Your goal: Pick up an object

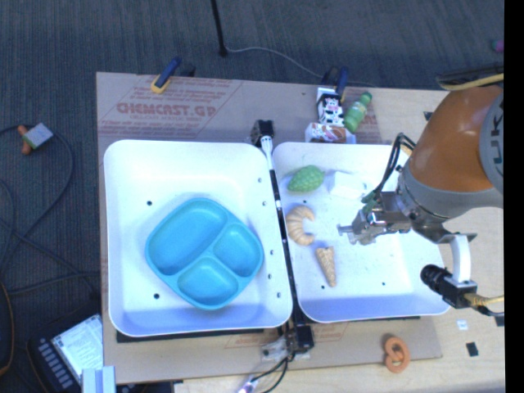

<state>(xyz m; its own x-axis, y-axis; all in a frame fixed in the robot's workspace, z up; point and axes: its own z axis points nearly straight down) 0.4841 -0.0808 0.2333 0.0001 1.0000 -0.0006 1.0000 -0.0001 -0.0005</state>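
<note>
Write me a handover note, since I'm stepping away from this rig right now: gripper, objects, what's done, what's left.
Gripper: over the right bin, nothing seen between its fingers.
Right bin: green leafy item at the back, croissant by the left wall, cone towards the front.
Left bin: blue divided plate.
Done: no object picked yet.
Left: grasp one; the croissant and cone look nearest.

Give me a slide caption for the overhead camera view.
Gripper hovers in right bin beside croissant and cone.
</note>
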